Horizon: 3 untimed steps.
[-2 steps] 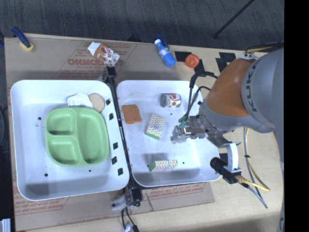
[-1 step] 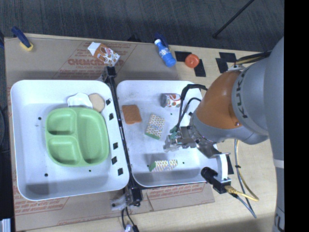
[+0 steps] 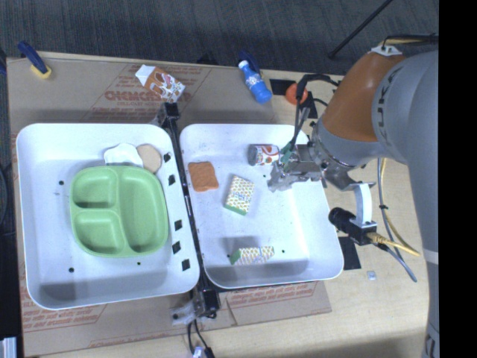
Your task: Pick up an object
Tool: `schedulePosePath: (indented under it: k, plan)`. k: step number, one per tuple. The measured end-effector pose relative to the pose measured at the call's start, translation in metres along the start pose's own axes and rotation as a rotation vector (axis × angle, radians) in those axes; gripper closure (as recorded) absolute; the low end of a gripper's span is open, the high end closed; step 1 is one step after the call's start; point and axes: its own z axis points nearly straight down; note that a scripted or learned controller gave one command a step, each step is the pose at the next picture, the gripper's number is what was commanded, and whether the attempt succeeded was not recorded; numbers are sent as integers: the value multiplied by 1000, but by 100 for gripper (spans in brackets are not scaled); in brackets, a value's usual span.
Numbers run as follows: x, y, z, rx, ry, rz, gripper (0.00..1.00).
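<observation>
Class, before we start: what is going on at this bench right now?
A grey robot arm with an orange band reaches in from the right, its gripper low over the right white bin, beside a small red and white can. An orange square sponge, a patterned block and a patterned packet lie in that bin too. The left white bin holds a green divided plate.
</observation>
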Motion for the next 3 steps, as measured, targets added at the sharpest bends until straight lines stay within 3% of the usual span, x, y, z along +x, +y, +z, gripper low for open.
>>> schedulePosePath:
  k: [1,2,3]
  plan:
    - [0,0,1,2,1,0,0]
    - [-14,-64,-5,4,1,1,0]
    - [31,-63,41,4,2,-2,0]
